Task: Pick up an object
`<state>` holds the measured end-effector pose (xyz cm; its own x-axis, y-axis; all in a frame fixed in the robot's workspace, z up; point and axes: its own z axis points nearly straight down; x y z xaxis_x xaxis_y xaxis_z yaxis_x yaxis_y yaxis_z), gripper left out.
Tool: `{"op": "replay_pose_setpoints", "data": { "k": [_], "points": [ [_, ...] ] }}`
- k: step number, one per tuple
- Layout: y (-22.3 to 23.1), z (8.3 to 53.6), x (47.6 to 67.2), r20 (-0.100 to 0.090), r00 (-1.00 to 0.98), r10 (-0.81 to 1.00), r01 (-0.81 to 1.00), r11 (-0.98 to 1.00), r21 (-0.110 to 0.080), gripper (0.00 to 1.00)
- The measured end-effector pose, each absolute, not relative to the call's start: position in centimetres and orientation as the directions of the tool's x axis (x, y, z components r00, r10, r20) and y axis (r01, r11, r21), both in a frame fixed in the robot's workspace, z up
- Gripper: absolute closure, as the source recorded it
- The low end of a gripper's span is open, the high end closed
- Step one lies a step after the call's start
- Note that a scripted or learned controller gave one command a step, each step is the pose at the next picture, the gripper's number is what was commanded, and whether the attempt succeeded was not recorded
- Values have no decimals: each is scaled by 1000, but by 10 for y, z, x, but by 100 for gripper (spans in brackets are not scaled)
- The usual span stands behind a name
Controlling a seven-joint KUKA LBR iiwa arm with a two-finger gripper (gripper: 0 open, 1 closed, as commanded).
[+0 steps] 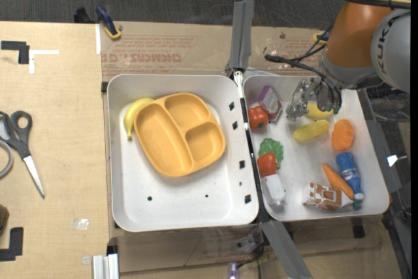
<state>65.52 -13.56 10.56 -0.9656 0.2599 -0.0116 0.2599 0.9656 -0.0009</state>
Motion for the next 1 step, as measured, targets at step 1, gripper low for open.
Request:
{"op": "replay_pose_setpoints", "data": {
  "k": [1],
  "points": [
    [-110,92,580,-2,-983,183,183,983,0,100]
  ]
}}
